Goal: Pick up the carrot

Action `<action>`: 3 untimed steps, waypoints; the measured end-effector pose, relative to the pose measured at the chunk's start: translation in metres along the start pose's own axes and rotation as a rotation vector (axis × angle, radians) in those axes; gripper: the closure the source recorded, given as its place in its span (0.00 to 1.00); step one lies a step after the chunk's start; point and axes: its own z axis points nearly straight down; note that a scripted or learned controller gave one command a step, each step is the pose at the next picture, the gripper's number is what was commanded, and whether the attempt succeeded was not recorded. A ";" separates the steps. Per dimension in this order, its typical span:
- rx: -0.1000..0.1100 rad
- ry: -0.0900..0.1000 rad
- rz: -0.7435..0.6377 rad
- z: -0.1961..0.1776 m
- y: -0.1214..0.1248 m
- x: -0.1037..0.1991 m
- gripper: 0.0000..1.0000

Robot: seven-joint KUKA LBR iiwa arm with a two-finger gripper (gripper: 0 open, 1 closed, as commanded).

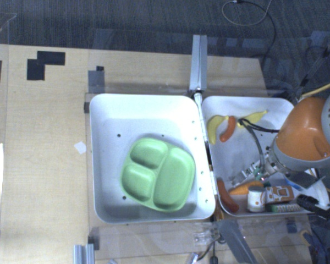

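Finger state: you cannot tell; the gripper [258, 171] sits low in the right bin [239, 147], just above the carrot [246, 189]. Carrot lies on the bin floor near the front wall, not lifted. Crowding it: a small white cup [256, 199], a red sausage [226, 196]; little room.

Robotics lab: wooden bench [44, 164], two white bins [104, 147], metal brackets [197, 65], loose cable [247, 10] on carpet.
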 end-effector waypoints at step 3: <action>-0.001 0.002 -0.653 -0.001 -0.004 -0.007 1.00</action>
